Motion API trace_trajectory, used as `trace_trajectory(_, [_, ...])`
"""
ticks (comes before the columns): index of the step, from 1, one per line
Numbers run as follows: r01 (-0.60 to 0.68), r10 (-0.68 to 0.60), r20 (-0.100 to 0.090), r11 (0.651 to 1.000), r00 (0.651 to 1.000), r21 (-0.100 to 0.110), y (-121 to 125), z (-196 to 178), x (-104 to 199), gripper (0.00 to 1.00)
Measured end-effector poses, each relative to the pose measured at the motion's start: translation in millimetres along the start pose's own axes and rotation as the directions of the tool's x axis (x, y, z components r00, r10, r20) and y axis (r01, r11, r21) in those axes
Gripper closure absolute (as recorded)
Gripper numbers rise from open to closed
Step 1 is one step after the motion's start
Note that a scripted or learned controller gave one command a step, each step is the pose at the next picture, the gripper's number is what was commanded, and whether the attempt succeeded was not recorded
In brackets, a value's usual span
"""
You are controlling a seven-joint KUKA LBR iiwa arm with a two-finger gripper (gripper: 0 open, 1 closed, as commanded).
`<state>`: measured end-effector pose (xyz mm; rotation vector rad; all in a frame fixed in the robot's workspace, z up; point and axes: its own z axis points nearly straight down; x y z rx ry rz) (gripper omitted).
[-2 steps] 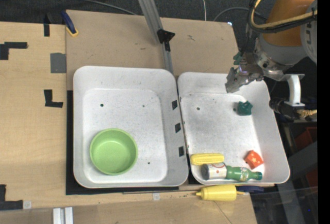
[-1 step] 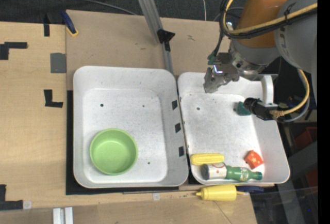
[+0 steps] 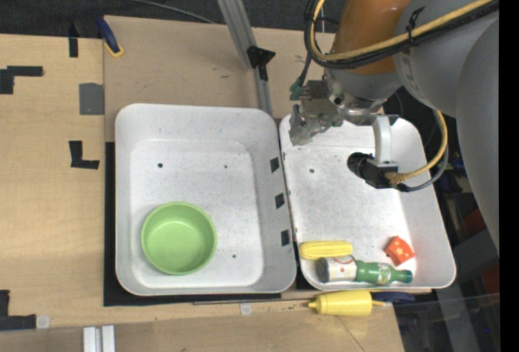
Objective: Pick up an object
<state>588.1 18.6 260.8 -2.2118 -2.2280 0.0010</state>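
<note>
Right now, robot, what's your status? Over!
Gripper up at right bin's far left corner, nothing seen held. Green bottle, yellow corn, red piece lie at near edge. Nothing blocking them.

A green bowl sits at seven o'clock in the left bin. In the right bin, a yellow corn cob, green bottle and red piece cluster at five o'clock. The pincer hangs over this bin's eleven o'clock corner.

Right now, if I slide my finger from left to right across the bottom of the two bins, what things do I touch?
Green bowl → yellow corn → green bottle → small red thing.
</note>
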Motion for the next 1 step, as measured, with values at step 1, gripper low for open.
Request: trace_trajectory(1, [0.0, 0.0, 0.001, 1.0, 1.0, 0.002, -7.3, 20.5, 57.3, 1.0])
